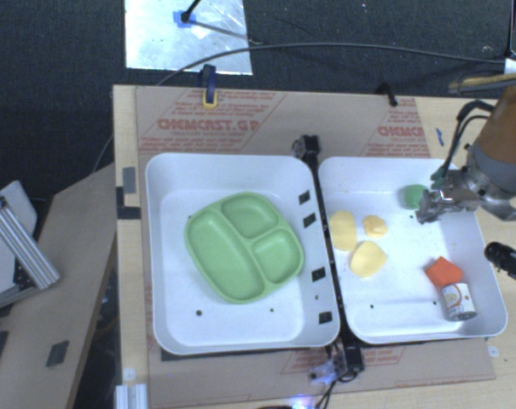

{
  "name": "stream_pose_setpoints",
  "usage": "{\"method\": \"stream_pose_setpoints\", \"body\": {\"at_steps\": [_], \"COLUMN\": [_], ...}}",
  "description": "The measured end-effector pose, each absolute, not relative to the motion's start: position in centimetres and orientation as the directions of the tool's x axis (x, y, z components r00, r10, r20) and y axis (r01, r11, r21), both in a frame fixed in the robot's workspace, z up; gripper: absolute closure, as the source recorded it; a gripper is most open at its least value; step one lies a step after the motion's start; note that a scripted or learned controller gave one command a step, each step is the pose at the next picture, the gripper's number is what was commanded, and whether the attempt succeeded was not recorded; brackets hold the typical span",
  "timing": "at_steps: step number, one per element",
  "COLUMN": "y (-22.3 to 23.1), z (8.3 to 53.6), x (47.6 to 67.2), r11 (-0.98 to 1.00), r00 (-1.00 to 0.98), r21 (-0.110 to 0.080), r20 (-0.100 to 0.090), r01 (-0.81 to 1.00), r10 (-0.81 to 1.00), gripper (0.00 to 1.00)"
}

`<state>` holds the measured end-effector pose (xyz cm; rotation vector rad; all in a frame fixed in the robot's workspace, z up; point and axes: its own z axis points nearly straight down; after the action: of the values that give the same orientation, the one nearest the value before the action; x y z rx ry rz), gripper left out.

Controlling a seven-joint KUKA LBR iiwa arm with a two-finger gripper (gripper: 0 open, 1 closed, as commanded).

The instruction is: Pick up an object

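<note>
Orange-capped bottle (450, 290) (right bin (411, 335))

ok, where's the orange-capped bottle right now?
The orange-capped bottle lies in the right bin, near its front right corner, right of the yellow pieces and well below the claw.

Red print reading "CHEMCAST GP" runs along the brown protective sheet (240, 118) under the two bins, near its far edge. A second red print at the sheet's far right corner is cut off and unreadable.
</note>
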<state>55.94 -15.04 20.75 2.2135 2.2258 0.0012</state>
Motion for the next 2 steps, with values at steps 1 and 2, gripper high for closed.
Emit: {"method": "stream_pose_setpoints", "body": {"at_steps": [1, 2], "y": [-15.1, -10.8], "z": [21.1, 21.2], "x": [56.1, 55.6], "r11": [0.006, 0.009], "r00": [-0.006, -0.009], "r21": [-0.002, -0.004], "r20": [0.000, 0.002], "r01": [1.000, 1.000], "r10": [1.000, 1.000], "gripper": [1.00, 1.00]}}
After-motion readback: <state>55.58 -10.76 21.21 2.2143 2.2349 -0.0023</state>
